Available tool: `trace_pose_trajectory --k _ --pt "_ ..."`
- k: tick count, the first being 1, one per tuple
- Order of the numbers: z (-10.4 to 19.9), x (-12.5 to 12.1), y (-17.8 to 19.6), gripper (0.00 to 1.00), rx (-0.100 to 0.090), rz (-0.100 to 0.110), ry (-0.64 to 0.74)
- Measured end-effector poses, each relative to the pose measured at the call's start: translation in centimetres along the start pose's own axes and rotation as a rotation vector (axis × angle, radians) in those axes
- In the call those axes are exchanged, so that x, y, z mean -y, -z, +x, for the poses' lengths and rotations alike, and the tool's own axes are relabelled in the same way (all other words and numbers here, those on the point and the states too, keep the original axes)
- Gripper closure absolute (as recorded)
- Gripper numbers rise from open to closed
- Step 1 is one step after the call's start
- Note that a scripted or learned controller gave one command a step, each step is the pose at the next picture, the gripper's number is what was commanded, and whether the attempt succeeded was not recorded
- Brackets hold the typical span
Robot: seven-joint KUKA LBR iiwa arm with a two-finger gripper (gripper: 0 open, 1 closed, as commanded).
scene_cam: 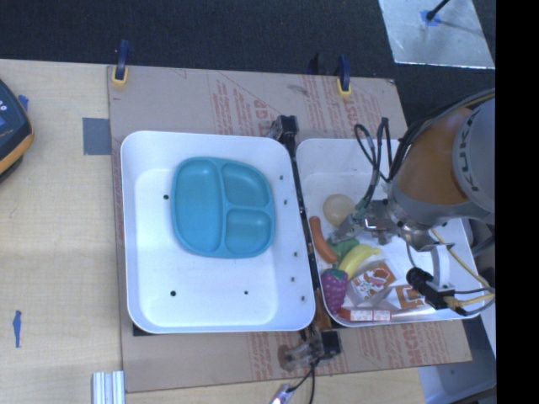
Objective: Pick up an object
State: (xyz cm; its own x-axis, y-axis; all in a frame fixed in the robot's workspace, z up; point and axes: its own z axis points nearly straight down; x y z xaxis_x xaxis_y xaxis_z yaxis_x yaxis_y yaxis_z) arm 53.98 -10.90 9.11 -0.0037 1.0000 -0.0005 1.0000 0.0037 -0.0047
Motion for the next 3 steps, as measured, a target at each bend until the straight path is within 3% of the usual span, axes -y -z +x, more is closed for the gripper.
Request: trace_pose_trajectory --k 1,2,3 --pt "0.0 4.3 0.0 0.00 0.000 -0.001 0.001" --pt "-0.1 4.3 1.0 1.00 0.001 0.000 0.004" --pt "6.3 0.9 10.1 1.00 -0.001 -0.002 0.001"
